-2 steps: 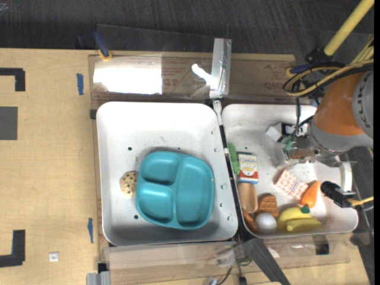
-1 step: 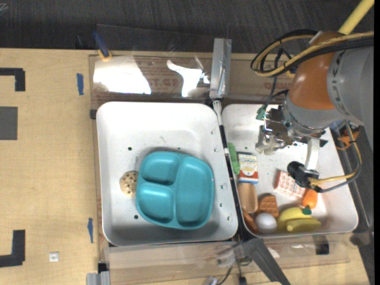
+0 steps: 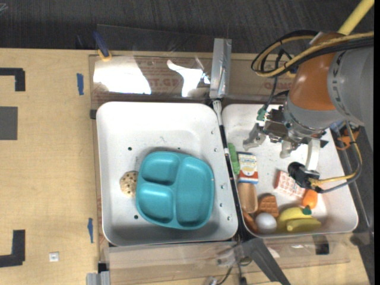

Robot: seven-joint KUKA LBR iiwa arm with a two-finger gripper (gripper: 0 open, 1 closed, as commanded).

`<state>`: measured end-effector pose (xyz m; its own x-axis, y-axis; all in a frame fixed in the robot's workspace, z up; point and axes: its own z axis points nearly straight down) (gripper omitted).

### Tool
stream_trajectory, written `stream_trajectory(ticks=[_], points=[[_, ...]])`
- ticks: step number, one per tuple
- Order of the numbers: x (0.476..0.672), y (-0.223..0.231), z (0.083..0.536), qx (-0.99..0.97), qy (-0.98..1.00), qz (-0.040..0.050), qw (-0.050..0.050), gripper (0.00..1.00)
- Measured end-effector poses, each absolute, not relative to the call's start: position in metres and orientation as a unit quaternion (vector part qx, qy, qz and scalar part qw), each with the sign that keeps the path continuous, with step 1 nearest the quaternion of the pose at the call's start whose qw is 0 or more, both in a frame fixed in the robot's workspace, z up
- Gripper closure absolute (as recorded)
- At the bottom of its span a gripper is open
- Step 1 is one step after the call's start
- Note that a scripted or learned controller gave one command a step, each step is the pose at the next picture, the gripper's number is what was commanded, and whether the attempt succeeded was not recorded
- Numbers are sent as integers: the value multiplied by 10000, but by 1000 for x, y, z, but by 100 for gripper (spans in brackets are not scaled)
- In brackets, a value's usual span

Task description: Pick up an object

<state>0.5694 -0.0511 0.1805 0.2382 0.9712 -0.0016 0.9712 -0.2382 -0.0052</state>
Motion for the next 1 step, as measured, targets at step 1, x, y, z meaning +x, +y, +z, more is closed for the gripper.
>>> stream_trajectory(ticks=[1], points=[[548, -99, 101, -6869, -7267, -34, -21, 0]])
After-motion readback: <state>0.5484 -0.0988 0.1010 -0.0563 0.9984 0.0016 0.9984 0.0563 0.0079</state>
